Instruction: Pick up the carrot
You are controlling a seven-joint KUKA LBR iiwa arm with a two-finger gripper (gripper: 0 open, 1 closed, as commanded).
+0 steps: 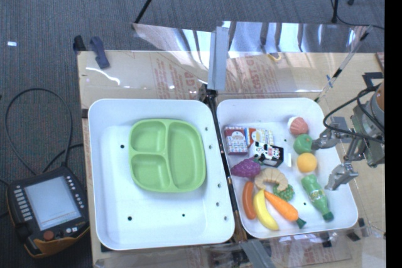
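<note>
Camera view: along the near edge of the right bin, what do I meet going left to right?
Hot dog → banana → carrot → green bottle, then the tool past the bin's right rim.

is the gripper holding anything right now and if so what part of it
Nothing is held. The gripper sits open at the right bin's right edge with bare fingers, while the carrot lies apart from it among the other toy food.
</note>
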